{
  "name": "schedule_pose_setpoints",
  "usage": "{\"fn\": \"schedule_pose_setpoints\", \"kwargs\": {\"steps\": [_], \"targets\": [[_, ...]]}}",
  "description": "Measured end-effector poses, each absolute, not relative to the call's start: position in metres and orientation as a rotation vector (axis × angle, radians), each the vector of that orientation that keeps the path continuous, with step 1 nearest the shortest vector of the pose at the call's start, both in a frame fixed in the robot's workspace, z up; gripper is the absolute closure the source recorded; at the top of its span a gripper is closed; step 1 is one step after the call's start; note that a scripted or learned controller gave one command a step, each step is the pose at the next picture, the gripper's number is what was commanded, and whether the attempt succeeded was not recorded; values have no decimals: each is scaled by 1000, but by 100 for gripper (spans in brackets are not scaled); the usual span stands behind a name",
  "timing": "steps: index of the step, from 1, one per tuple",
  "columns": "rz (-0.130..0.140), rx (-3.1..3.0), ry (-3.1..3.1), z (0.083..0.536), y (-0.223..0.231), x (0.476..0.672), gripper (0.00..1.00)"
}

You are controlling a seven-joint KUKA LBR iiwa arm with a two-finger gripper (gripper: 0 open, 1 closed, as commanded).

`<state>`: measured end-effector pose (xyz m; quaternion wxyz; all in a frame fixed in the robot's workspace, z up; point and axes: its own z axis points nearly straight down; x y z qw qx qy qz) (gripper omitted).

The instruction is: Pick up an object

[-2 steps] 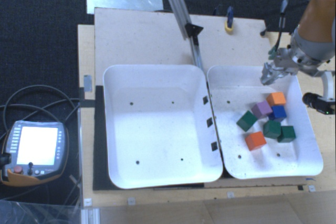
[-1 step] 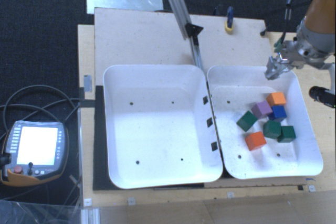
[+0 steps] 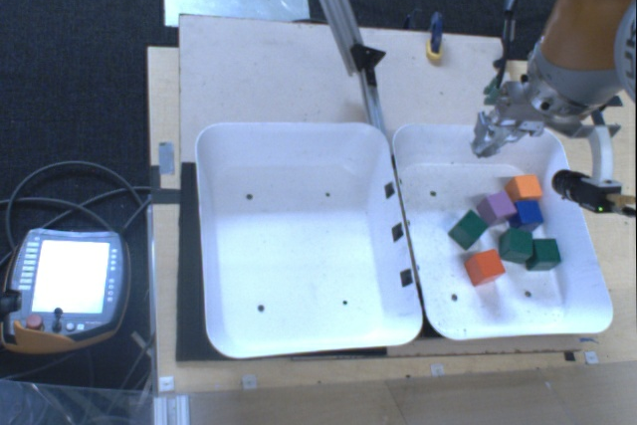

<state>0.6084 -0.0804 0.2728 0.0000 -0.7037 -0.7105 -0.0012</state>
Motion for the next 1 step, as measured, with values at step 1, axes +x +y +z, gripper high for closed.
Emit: {"fn": "schedule_pose_setpoints", "kwargs": {"steps": [1], "targets": [[-4, -2210, -2232, 276, -30, 592, 100]]}}
